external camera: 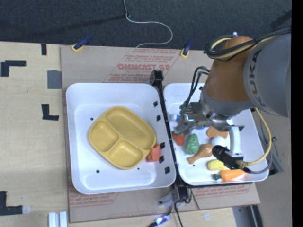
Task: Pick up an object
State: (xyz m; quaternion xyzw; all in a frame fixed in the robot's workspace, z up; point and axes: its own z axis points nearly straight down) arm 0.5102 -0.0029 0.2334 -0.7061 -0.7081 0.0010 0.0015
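Toy food pieces (pixel 208 151) lie in the right bin (pixel 251 176), lower right of frame. Red print on the cardboard (pixel 142 63) reads roughly "CHEMCAST". The arm (pixel 236 79) bends down over that bin; its gripper (pixel 185 122) hangs above them, jaw state unclear.

You see a light wood bench top (pixel 28 141) with black tape marks (pixel 12 67) on its left part. A brown cardboard sheet (pixel 137 67) with red print lies flat on it, held at the far edge by two blue-yellow clamps (pixel 81 43). Dark carpet floor (pixel 61 8) runs behind, with a thin white cable (pixel 151 25) looping across it. Light is even.
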